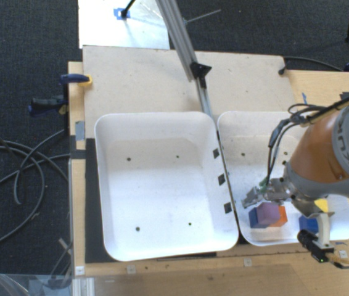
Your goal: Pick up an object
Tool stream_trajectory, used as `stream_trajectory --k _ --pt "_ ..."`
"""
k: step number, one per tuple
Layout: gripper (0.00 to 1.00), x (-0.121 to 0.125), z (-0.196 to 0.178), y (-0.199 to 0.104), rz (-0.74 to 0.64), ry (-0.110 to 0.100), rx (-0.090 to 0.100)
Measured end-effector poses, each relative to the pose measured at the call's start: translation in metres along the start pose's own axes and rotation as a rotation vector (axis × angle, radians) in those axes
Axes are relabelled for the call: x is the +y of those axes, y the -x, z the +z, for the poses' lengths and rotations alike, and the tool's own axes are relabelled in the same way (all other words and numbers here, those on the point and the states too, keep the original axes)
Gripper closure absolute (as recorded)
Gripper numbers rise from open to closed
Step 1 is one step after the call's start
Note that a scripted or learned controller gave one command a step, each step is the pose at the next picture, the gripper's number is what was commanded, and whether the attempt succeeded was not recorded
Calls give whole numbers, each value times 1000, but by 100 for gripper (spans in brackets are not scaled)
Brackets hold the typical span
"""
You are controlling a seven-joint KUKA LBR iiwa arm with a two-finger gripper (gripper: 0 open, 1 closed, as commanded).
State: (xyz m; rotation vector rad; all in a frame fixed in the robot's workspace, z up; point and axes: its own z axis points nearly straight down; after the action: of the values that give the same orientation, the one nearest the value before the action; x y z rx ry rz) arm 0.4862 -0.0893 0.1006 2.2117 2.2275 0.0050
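My gripper (256,197) reaches down into the right bin (248,142) near its front. Just below it lies a purple block (262,216), with an orange block (281,216) touching its right side. Further right, a blue block (308,223) sits by the bin's front wall, and a small yellow piece (322,206) peeks out from under the arm. The gripper hangs directly above the purple block's upper edge, and I cannot tell whether it touches the block. The arm's grey and orange wrist (322,159) hides the bin's right part.
The left bin (110,184) lies beside the right one, split from it by a shared rim with black clips (221,179). A slanted metal pole (180,36) crosses above the bench's back. Cables run along the arm and on the floor at left.
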Motion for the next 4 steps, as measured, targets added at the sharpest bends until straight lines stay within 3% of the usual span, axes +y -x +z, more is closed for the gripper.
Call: stream_trajectory --k 1,2,4 --pt "0 -1 -34 54 10 1 -5" --pt "0 -2 13 24 2 -6 1" --pt "0 -2 10 58 7 -2 -2"
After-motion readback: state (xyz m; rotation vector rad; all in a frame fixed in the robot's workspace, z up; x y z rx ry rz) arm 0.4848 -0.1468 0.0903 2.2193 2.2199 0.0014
